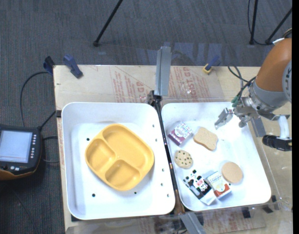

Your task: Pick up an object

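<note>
Yellow divided plate (119, 156) in left bin (71, 130), claw (233, 117) open above right bin (256, 169)

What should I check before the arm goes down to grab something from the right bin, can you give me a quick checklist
1. Gripper carries nothing: ok, nothing between its fingers.
2. Fingers spread to grasp: ok, they look open.
3. Gripper over the right bin: ok, near its far edge.
4. A target stands free: ok, the bread slice touches nothing.
5. Small cartons apart: not ok, they sit tight together.
6. Cookie unobstructed: ok.
</note>
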`<state>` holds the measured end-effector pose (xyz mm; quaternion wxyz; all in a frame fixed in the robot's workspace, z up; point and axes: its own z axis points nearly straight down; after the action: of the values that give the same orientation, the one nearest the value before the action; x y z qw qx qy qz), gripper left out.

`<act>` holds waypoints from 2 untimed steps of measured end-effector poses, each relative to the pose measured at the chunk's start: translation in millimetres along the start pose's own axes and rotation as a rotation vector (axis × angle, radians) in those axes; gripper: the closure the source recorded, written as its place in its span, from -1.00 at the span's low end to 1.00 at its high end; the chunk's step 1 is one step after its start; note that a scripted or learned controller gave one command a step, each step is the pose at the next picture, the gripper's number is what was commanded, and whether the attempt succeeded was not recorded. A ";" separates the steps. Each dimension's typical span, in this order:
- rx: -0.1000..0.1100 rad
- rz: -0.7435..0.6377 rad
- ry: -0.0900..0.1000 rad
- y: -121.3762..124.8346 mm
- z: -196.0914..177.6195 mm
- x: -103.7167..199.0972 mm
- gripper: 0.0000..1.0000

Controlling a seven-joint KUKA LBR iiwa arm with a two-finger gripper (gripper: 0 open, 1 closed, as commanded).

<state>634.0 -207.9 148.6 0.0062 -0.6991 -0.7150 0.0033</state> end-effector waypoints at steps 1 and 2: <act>-0.014 -0.094 -0.005 -7.0 60.3 58.7 -1.00; -0.016 -0.094 -0.003 -6.3 49.1 59.1 1.00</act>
<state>625.7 -148.8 99.8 -0.0002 -0.6648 -0.7470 -0.0017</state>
